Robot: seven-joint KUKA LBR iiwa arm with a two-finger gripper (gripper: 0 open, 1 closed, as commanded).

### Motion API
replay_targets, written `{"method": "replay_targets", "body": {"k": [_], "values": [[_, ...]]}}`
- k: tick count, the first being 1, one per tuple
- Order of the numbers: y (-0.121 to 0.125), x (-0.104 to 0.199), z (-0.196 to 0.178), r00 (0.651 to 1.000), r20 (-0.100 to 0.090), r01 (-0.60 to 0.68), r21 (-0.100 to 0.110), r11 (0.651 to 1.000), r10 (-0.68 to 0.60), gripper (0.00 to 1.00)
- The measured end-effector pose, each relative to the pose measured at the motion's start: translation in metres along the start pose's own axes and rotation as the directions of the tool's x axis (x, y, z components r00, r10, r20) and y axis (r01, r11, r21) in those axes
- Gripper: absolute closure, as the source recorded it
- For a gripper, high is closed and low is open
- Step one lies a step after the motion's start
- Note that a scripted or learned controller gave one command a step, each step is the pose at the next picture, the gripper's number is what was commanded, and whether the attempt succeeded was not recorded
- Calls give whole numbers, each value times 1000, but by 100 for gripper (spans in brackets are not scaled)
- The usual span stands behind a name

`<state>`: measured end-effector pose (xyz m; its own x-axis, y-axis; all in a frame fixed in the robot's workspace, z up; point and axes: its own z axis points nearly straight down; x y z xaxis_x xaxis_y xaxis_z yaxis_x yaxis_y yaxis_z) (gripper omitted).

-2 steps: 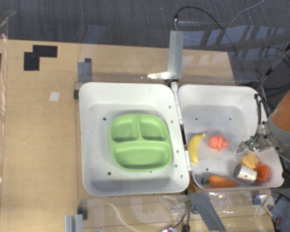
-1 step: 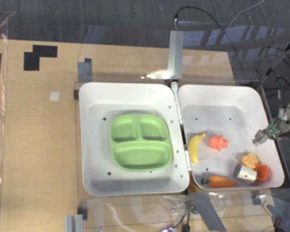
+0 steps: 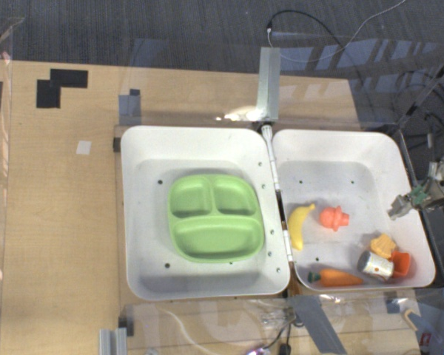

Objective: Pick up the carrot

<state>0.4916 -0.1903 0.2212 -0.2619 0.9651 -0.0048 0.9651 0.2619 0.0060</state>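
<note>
An orange carrot with a green top lies flat near the front wall of the right bin. My gripper hangs over the right rim of that bin, well to the right of the carrot and further back. Nothing shows between its fingertips.
Also in the right bin are a yellow banana, an orange-red toy, a yellow piece, and a silver can with a red cup in the front right corner. A green divided plate sits in the left bin.
</note>
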Motion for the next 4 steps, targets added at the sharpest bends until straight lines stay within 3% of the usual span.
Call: {"method": "replay_targets", "body": {"k": [1, 2, 3, 4], "values": [[3, 0, -9, 1000, 2, 8, -2, 1000, -8, 100], [5, 29, -6, 985, -3, -175, 5, 985, 175, 100], [5, 29, -6, 985, -3, -174, 5, 985, 174, 0], [-8, -13, 77, 989, -4, -150, 7, 989, 150, 0]]}}
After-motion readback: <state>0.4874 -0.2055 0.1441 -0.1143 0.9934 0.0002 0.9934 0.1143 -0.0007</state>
